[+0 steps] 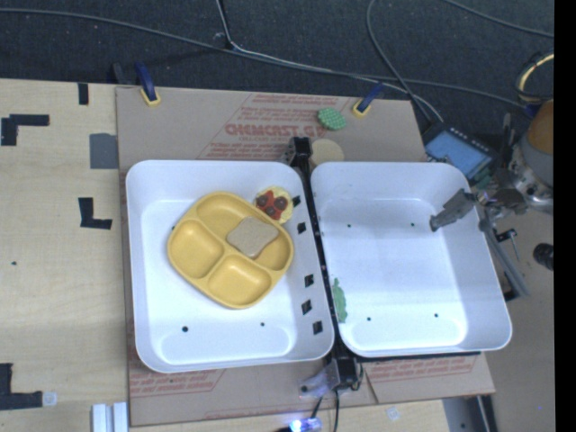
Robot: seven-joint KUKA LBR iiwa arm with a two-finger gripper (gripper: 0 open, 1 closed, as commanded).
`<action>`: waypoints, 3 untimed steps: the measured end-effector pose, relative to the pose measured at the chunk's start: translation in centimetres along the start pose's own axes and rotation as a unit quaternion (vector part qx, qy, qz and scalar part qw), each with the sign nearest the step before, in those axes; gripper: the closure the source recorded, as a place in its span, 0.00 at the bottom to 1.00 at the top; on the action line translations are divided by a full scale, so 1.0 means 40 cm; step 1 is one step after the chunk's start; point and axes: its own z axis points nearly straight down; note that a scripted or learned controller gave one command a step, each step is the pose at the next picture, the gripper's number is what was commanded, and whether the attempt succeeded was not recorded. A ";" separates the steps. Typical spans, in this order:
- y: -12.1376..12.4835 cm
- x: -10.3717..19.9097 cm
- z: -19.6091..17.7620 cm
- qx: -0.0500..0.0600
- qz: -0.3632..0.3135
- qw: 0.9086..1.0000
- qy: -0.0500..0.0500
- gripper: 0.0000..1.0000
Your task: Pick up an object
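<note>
- Nearest the camera, the front rims of the two white bins meet at a black clamp on the worktop (pixel 54 241), a pale wood surface under a brown cardboard sheet (pixel 261 124).
- Left bin (pixel 148 331): holds a yellow sectioned plate (pixel 229 250) set at a slant in the bin's middle.
- A tan slice of bread (pixel 253 236) lies flat on the plate, across its central dividers.
- A small dark red item (pixel 274 203), kind not determinable, sits at the plate's far right edge, close to the wall between the bins.
- Right bin (pixel 405 331): a small green object (pixel 339 300) lies against its left wall, toward the front.
- Gripper (pixel 447 212): positioned at the right bin's far right corner, above the rim, pointing left into the bin. No object is seen between its fingers; whether they are spread or closed cannot be told.
- Relation: the green object is well apart from the gripper, to its left and nearer the camera. The plate and bread lie further left, in the other bin.
- Farther back, a green disc (pixel 330 118) rests on the cardboard beyond the bins.
- Two blue and yellow clamps (pixel 147 85) hold the cardboard's far edge.
- Farthest: cables (pixel 270 57) run over dark carpet.
</note>
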 end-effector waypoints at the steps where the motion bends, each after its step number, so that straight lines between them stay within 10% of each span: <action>1: 0.006 0.001 -0.016 -0.006 -0.002 1.000 -0.001 0.00; 3: 0.018 -0.015 0.275 -0.003 -0.002 1.000 -0.001 0.00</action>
